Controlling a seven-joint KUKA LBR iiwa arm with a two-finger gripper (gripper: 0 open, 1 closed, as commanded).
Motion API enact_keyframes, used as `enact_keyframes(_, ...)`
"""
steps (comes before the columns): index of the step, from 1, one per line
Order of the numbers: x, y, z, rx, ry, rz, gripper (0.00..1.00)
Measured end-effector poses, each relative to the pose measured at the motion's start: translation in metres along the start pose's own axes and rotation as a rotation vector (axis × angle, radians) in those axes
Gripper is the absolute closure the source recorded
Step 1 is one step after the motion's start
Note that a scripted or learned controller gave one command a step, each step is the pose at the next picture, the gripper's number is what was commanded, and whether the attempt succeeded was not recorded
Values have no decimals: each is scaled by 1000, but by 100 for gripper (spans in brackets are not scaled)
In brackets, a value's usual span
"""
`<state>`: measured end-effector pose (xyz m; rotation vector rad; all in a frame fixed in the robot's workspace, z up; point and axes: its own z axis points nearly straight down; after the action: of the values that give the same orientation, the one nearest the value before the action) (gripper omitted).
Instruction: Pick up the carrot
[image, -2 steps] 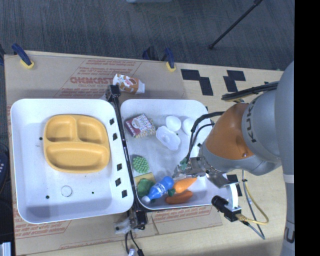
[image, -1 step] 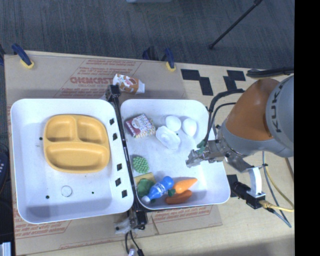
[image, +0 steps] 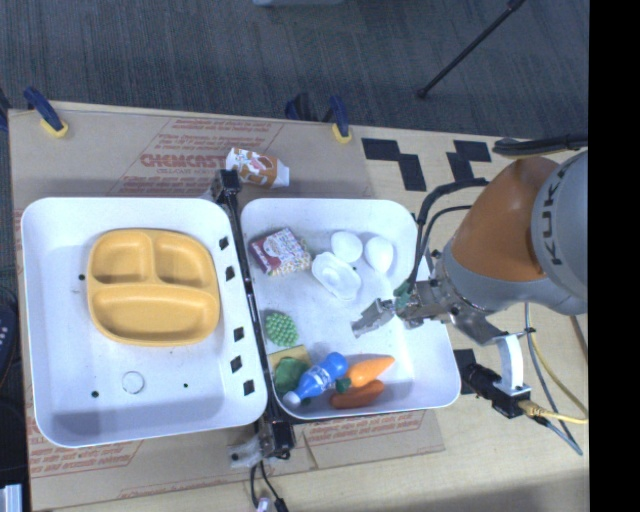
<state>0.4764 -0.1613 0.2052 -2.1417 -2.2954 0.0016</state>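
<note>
The orange carrot (image: 369, 368) lies near the front edge of the right bin (image: 400, 213), between a blue and white bottle (image: 322, 377) and a reddish sausage-like piece (image: 357, 397). My gripper (image: 376, 315) hangs over the right side of that bin, a little behind and above the carrot, with its fingers pointing left. The fingers stand slightly apart with nothing between them.
In the right bin also lie a red snack packet (image: 279, 251), white cups (image: 350, 258), a green round item (image: 280, 326) and a green vegetable (image: 289, 373). The left bin (image: 60, 400) holds a yellow divided plate (image: 153, 284). A small carton (image: 256, 167) rests behind the bins.
</note>
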Motion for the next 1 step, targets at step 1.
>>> enact_keyframes(1,-2,0,114,0,1,-13,0)
